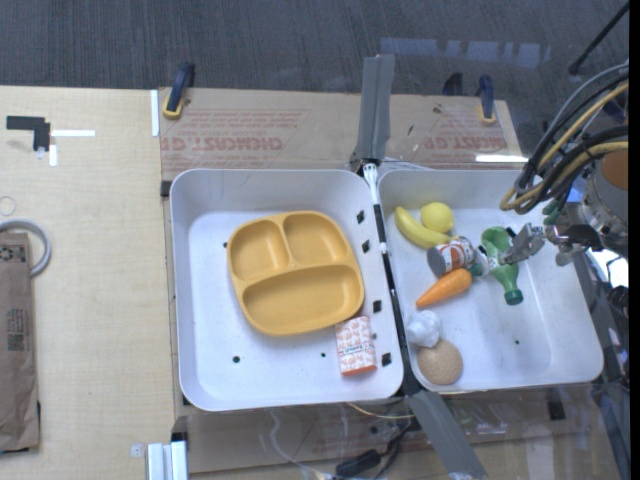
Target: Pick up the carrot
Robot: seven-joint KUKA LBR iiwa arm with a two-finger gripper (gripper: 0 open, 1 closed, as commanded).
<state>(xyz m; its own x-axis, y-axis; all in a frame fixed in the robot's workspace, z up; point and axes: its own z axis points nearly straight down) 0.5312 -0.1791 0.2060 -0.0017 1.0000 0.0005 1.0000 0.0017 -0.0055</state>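
The carrot (pixel 445 288) lies diagonally in the right bin (pixel 560 368), tip lower-left, with bare floor to its lower right. The claw (pixel 528 242) is spread above a green bottle (pixel 504 264).

A dark grey carpet floor (pixel 250 18) lies behind the pale wooden worktop (pixel 80 268). Brown cardboard (pixel 260 133) is fixed at the worktop's back edge with blue clamps (pixel 180 88). A brown paper bag (pixel 15 338) lies at the left.
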